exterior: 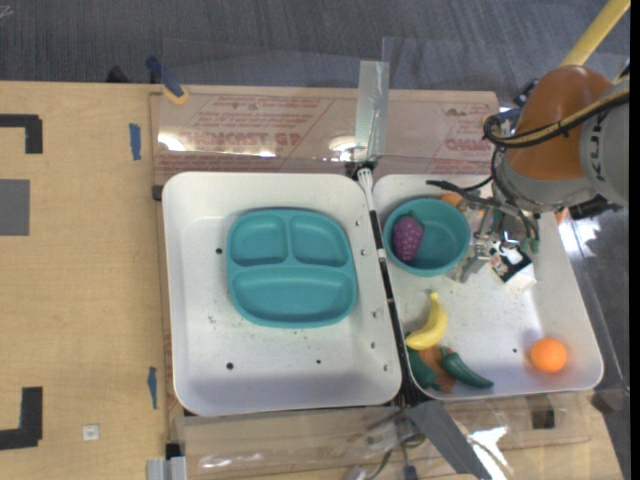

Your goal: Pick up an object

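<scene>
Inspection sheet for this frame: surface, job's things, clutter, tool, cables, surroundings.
Surface: two white bins, left bin, right bin, side by side.
Job's things: purple grapes in teal bowl; banana, green vegetable, orange in the right bin.
Clutter: teal divided plate in the left bin.
Tool: tool beside the bowl, low over the right bin.
Cables: black cables at the wrist.
Surroundings: wooden bench, grey floor.

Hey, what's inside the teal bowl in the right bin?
A purple bunch of grapes lies inside the teal bowl, against its left wall. The bowl floor beneath the grapes is covered.
</scene>
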`<control>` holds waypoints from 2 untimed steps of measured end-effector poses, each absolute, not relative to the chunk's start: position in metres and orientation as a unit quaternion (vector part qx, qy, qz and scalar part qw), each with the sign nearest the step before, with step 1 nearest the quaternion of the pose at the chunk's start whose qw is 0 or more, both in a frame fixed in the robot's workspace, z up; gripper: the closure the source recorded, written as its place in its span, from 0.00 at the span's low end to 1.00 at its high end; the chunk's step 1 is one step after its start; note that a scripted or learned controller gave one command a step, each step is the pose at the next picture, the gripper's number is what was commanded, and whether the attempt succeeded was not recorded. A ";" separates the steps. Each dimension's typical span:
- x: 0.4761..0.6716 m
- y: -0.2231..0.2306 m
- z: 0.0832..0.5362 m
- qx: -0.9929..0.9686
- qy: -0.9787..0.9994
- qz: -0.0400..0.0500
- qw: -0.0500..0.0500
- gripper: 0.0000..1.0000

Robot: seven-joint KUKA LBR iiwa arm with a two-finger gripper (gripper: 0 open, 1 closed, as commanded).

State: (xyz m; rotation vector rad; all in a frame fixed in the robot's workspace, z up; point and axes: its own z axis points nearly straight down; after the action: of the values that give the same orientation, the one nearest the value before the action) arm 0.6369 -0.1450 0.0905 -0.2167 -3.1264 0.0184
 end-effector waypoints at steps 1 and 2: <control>0.544 -0.139 0.091 -0.089 -0.996 0.008 -0.007 0.00; 0.638 -0.123 0.090 -0.180 -0.984 0.011 -0.003 0.00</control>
State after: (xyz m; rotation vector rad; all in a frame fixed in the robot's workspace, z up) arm 0.6381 -0.1234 0.0901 -0.5677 -3.0948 0.0338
